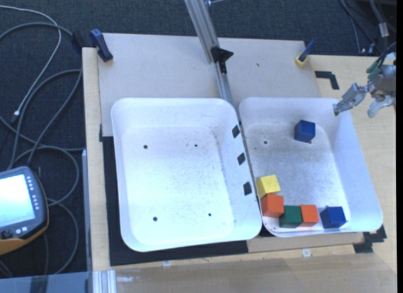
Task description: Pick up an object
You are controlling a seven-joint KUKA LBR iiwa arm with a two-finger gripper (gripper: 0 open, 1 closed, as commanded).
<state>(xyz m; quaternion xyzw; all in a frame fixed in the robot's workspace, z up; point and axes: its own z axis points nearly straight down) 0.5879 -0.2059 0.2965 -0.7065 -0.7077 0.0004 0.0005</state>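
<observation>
Gripper (361, 101) sits at the right edge of the frame, above the right bin's (356, 159) upper right rim, fingers spread apart with nothing between them. One blue cube (305, 130) lies alone in that bin's upper part. Along the bin's lower edge (left to right): yellow cube (268, 184), orange cube (272, 205), green cube (291, 215), second orange cube (309, 213), second blue cube (333, 217). Left bin (126, 121) occupies the surface (157, 65) at frame centre-left.
</observation>
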